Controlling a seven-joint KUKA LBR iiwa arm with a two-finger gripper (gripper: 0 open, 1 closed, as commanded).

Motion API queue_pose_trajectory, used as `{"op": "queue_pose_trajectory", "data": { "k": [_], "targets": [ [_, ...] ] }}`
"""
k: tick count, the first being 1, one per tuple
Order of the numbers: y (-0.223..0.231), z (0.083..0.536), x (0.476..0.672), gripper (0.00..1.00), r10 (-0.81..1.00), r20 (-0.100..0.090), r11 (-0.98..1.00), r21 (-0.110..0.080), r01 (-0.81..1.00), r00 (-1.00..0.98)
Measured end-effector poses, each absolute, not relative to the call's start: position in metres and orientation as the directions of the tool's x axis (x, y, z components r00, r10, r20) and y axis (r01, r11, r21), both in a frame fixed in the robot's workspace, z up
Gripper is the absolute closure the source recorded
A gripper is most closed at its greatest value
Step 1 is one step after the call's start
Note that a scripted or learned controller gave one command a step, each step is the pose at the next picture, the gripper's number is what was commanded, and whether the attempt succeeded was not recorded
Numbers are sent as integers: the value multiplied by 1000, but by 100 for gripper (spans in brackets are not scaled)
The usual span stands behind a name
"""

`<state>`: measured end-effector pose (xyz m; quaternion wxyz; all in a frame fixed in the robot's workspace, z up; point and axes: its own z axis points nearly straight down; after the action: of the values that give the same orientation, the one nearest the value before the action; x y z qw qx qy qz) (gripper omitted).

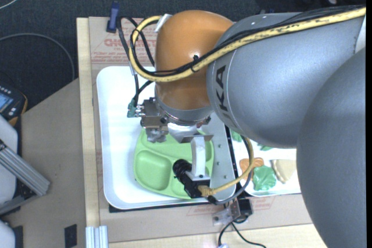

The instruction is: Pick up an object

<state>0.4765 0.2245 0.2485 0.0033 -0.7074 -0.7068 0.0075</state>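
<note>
Counting from my remote feed: two white bins side by side on the bench (93, 75), one arm (279, 78), one end effector (167, 128).

The left bin (115, 125) has exactly one thing in it that I can see, a light green tray (152, 168) with moulded compartments. It lies flat in the near half of the bin and its compartments look bare. The far half of that bin is plain white floor wherever the arm isn't covering it.

The right bin (289, 187) is mostly hidden under the arm. In the near strip that shows, I count three small things close together:
- one orange piece (251, 164)
- one darker green piece (264, 178), just beside the orange one
- one beige piece (283, 170), right of both

There's also a sliver of green (237, 137) peeking out at the arm's edge further back. It's too hidden for me to say what it is.

The end effector sits low in the left bin, right at the far edge of the tray. The orange band and wrist block most of it, so I honestly can't tell whether it's open or closed. I also can't see anything held in it. The tray itself is resting on the bin floor, not lifted.

One blue clip (113, 15) sits at the bench's far left edge, outside both bins.
</note>
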Motion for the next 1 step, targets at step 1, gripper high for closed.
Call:
{"op": "queue_pose_trajectory", "data": {
  "k": [1],
  "targets": [
    [225,268,479,100,1000,1,-1,0,1000,1]
  ]
}}
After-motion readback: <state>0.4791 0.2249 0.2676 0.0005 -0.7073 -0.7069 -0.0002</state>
